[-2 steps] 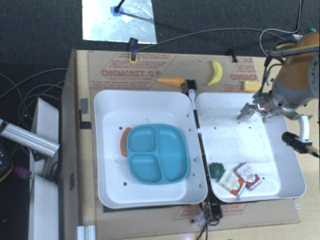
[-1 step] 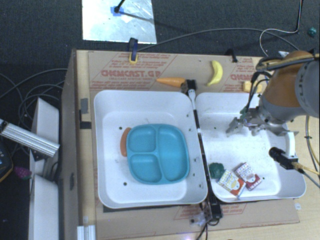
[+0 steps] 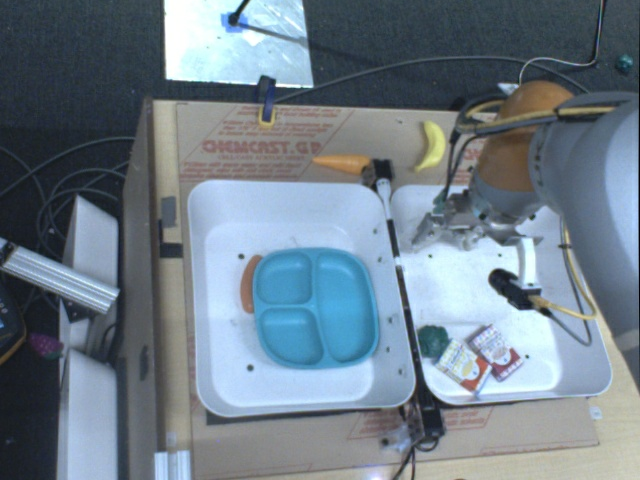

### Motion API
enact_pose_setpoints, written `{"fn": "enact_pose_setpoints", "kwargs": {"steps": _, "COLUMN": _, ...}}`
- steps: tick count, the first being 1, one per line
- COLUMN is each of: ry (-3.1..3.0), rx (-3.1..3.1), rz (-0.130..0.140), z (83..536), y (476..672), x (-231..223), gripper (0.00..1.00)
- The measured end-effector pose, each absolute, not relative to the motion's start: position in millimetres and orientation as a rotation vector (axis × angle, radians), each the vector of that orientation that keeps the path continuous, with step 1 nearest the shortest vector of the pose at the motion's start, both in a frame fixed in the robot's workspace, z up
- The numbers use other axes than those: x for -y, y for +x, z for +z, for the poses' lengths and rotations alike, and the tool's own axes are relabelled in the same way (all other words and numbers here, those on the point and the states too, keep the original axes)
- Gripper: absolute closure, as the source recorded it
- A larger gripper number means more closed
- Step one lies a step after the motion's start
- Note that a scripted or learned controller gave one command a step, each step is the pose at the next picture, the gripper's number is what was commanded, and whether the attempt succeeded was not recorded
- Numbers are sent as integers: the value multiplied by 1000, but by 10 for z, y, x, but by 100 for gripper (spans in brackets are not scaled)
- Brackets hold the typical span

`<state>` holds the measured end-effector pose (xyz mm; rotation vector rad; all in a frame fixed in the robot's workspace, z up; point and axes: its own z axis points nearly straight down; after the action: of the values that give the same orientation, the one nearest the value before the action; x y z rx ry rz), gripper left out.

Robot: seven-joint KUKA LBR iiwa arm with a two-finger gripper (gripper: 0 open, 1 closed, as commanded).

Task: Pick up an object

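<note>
Brown cardboard-covered bench point(image 3: 300, 133) with red printed lettering, carrying two shallow white plastic bins: one bin point(image 3: 215, 298) well left of the gripper point(image 3: 452, 230), the other point(image 3: 585, 368) directly beneath it. On the cardboard beyond the bins, a yellow banana point(image 3: 433, 146) lies just behind the gripper; an orange carrot point(image 3: 338, 164) lies farther left.

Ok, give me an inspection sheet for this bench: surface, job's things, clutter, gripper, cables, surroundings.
Surface: two white bins, left bin and right bin, on cardboard.
Job's things: blue tray and orange sausage in left bin; green lump and two packets in right bin.
Clutter: banana and carrot on cardboard behind bins.
Gripper: gripper over right bin's far corner, nothing held.
Cables: yellow cable on arm.
Surroundings: dark floor, foil sheet.
</note>
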<state>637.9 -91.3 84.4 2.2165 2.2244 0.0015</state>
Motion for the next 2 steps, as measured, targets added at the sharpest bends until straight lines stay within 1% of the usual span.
{"fn": "enact_pose_setpoints", "kwargs": {"steps": 1, "ry": 2215, "rx": -2226, "rz": 2, "z": 844, "y": 6691, "x": 826, "gripper": 0}}
{"fn": "enact_pose_setpoints", "kwargs": {"steps": 2, "ry": 2214, "rx": -2225, "rz": 2, "z": 850, "y": 6692, "x": 825, "gripper": 0}}
